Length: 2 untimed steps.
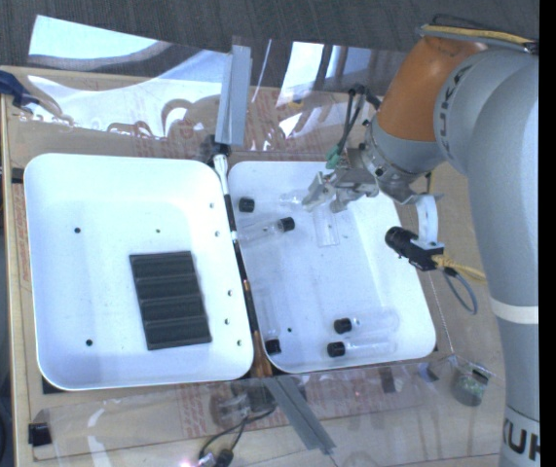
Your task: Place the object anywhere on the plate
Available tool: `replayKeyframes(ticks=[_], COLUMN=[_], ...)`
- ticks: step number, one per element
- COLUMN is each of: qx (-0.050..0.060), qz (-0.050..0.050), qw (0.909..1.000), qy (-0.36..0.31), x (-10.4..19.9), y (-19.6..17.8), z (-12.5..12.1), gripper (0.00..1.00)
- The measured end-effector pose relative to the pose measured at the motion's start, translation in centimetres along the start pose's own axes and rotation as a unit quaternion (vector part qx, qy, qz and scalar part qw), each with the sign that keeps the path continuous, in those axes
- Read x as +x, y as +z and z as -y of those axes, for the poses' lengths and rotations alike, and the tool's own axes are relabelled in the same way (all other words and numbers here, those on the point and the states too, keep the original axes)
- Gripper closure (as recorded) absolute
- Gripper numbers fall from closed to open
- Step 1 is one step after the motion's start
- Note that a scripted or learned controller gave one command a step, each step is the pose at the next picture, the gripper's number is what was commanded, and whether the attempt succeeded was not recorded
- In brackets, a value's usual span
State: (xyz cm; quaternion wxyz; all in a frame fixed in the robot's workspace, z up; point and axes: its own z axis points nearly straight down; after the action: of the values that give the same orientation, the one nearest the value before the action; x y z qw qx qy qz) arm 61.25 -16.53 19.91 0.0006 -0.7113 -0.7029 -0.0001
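Over the far part of the right bin (409, 309), gripper (331, 191) hangs above clear vials (268, 228), finger state unreadable and nothing visibly held, so the pick looks pending; next move needs a grasp, then carry left to the dark ribbed plate (169, 300).

One camera covers this, fixed high above the bench (112, 129) and looking down at a slant, so the far edge sits at the top of frame and the near edge at the bottom. It stands back enough to take in both white bins whole: the left bin (54, 261) and the right bin (394, 290), side by side. The arm (482, 95) comes in from the right (big in frame, being nearer the lens). There's dark floor (258, 3) beyond the bench.
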Motion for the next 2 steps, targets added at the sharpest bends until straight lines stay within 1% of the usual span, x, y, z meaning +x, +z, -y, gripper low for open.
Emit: replayKeyframes(ticks=[1,2], qx=[0.000,0.004], qz=[0.000,0.000], qw=[0.9995,0.9956], qy=[-0.032,0.093], x=[-2.9,-0.8], y=[-0.9,5.6], z=[-4.5,5.6], gripper=[1.00,1.00])
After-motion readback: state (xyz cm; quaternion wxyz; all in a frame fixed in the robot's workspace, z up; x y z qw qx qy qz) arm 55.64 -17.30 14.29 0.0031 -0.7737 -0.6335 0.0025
